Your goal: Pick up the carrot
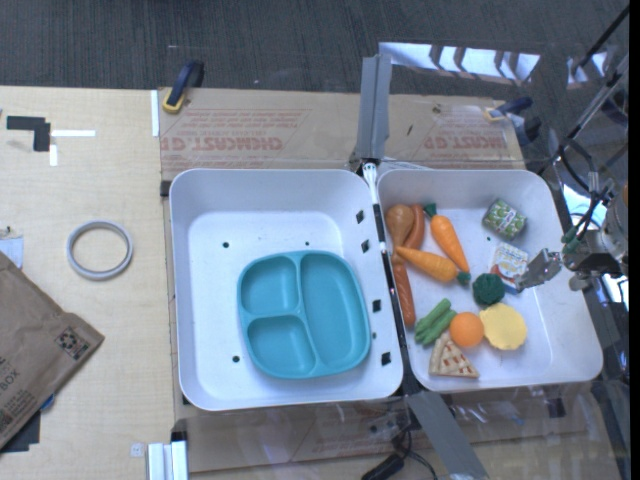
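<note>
Two orange carrots lie in the right bin (560,363). One carrot (449,243) slants from upper left to lower right, its green top toward the bin's back. The other carrot (427,264) lies just below it, pointing left, its green end near the broccoli (488,289). My gripper (541,269) hangs low at the right side of this bin, beside a white packet (510,264). It is well to the right of both carrots and touches neither.
The right bin also holds a brown bread roll (404,223), a red sausage (403,294), green beans (434,321), an orange (466,329), a yellow lemon (503,326), a waffle wedge (452,359) and a green packet (505,219). A teal divided plate (300,313) sits in the left bin (200,268).
</note>
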